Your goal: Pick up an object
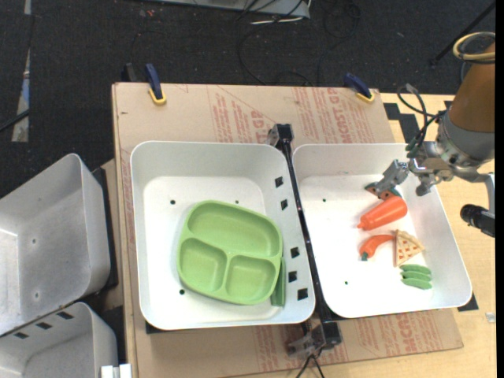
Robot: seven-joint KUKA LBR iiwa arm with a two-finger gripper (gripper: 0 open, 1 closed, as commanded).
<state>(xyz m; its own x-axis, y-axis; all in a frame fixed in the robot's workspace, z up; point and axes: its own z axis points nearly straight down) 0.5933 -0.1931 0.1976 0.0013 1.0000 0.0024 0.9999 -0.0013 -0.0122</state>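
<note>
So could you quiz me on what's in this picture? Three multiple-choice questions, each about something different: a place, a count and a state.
1. Where does the light green three-compartment plastic tray lie?
A. in the left white bin
B. in the right white bin
C. on the floor

2. How many small toy foods lie in the right white bin?
A. one
B. four
C. seven

3. How does the large orange toy carrot stand to the gripper?
A. lifted clear of the bin
B. lying on the bin floor, just below the gripper
C. resting in the tray

Answers: 1 A, the tray sits in the left white bin. 2 B, two orange pieces, a tan wedge and a green pod. 3 B, the carrot lies flat on the white floor.
</note>
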